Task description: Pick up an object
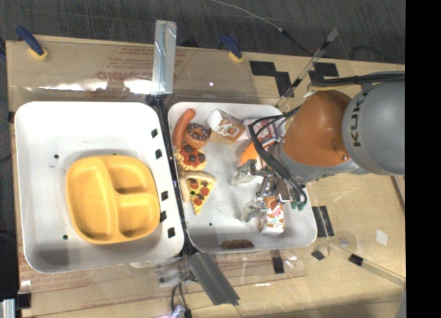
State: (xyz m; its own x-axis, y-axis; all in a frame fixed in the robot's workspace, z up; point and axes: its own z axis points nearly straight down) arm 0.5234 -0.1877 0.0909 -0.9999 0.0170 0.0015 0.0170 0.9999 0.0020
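Note:
My gripper [248, 193] is down in the right bin [227, 230], near its right side, below the arm's orange band [313, 134]. Its two metal fingers [242, 174] stand apart, open, with bare bin floor between them. A small printed carton [274, 220] lies just right of the lower finger. An orange toy piece [248, 150] sits just above the upper finger. Left of the gripper lies a pizza slice [198, 189], with a second pizza piece [189, 158], a chocolate donut [198, 133] and a red sausage [182, 125] above it. A brown-and-white box [227, 129] rests near the bin's far edge.
The left bin [41, 131] holds a yellow divided tray [114, 198]. A dark divider [169, 172] separates the two bins. Cables [275, 127] loop around the wrist. Blue clamps [31, 43] and a taped post [164, 55] stand at the far edge.

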